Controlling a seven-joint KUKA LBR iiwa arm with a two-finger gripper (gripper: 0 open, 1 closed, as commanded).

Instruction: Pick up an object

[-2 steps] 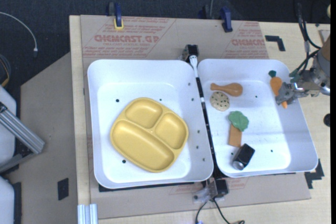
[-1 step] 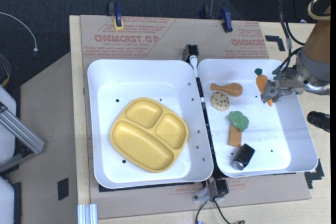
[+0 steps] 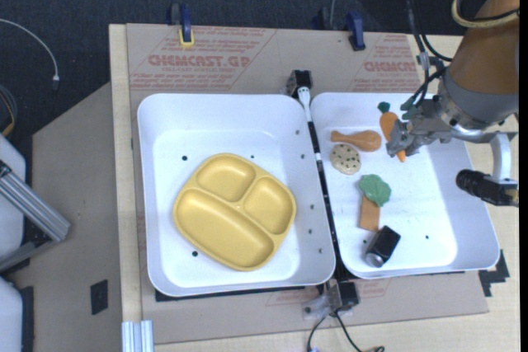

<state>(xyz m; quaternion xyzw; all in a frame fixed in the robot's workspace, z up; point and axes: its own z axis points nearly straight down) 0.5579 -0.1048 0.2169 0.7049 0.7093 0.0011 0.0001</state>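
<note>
Camera view had the left white plastic bin [image 3: 157, 177] bearing a yellow three-compartment plate [image 3: 235, 210]. My right white bin [image 3: 470, 247] held an orange-and-green carrot toy [image 3: 373, 200], a tan chicken drumstick [image 3: 356, 139], a speckled cookie [image 3: 346, 158] and a small black block [image 3: 382, 246]. My gripper [image 3: 403, 141] hung over another orange carrot [image 3: 389, 124] near the far wall; I could not tell how my fingers stood.
</note>
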